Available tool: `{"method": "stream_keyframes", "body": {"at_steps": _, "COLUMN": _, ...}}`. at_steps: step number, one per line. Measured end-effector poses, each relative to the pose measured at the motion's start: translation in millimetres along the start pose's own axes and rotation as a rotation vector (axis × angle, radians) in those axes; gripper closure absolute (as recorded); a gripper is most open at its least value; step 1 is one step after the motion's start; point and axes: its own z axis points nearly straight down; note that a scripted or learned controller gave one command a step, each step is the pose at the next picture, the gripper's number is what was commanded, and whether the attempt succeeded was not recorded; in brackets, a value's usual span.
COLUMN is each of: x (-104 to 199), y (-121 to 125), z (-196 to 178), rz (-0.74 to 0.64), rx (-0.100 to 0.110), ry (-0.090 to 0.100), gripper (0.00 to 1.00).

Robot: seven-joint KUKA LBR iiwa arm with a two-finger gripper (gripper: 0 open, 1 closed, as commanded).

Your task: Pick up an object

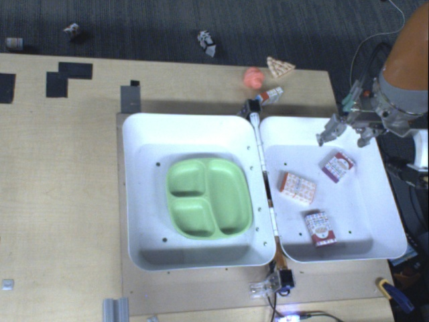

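Three small printed packets lie in the right bin [375,247]: a maroon and white one [337,166] toward the back, an orange patterned one [297,187] in the middle, and a red and white one [320,227] nearer the front. My gripper [346,133] hovers above the bin's back right part, just behind the maroon packet, apart from it. Its two fingers are spread, with nothing between them.
The left bin [144,180] holds a green divided plate [208,197]. Behind the bins on the bench lie a pink ball [253,78], a pizza-slice toy [279,66] and a small tube [268,97]. Cables run down the right side.
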Motion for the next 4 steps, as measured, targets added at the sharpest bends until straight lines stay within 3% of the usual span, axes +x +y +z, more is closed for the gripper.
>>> {"method": "stream_keyframes", "body": {"at_steps": 1, "x": -65, "y": 48, "z": 116, "rz": 0.002, "rx": 0.001, "ry": -0.001, "gripper": 0.0}}
{"method": "stream_keyframes", "body": {"at_steps": 2, "x": -55, "y": 13, "z": 185, "rz": 0.002, "rx": -0.013, "ry": -0.007, "gripper": 0.0}}
{"method": "stream_keyframes", "body": {"at_steps": 3, "x": -56, "y": 16, "z": 172, "rz": 0.002, "rx": -0.023, "ry": -0.011, "gripper": 1.0}}
{"method": "stream_keyframes", "body": {"at_steps": 4, "x": -56, "y": 15, "z": 173, "rz": 0.001, "rx": -0.02, "ry": -0.011, "gripper": 0.0}}
